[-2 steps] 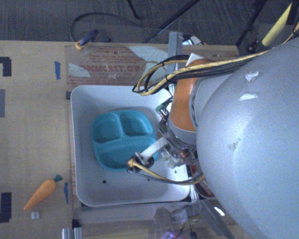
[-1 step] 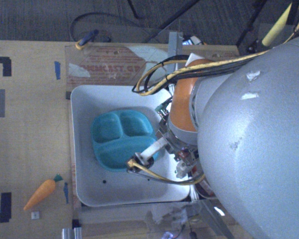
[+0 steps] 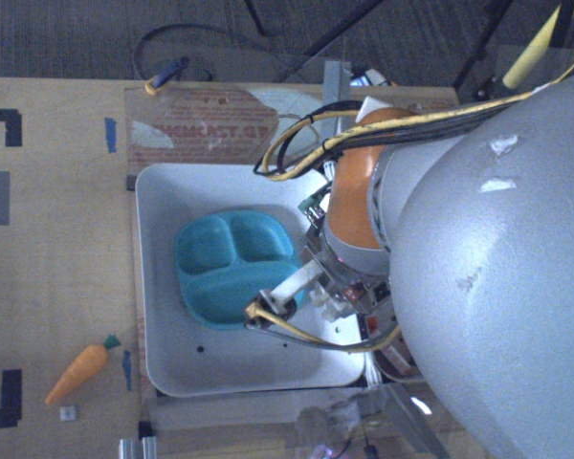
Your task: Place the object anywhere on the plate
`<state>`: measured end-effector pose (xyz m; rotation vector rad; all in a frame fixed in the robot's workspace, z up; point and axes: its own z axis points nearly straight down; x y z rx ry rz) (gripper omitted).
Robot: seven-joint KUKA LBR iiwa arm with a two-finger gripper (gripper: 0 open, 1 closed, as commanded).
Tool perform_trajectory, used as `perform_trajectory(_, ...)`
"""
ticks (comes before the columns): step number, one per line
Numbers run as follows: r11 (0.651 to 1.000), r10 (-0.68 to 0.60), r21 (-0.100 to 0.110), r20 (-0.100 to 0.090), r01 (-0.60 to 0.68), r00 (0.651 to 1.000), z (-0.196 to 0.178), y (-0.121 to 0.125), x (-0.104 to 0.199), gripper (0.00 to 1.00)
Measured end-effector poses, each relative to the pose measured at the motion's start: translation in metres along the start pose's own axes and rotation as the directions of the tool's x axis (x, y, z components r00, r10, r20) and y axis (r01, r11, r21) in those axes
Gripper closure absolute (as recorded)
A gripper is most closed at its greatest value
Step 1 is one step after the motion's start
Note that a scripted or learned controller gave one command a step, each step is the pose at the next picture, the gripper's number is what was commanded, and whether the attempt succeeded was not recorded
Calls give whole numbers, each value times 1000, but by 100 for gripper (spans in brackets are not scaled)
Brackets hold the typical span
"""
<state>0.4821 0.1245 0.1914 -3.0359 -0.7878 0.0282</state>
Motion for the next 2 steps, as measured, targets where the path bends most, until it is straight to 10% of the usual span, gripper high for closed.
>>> perform_trajectory(1,985,-174,-11,-12,174,985,-48,34,-21,100)
perform_trajectory(2,836,-549,-11,-6,549,836,9,-10,1,100)
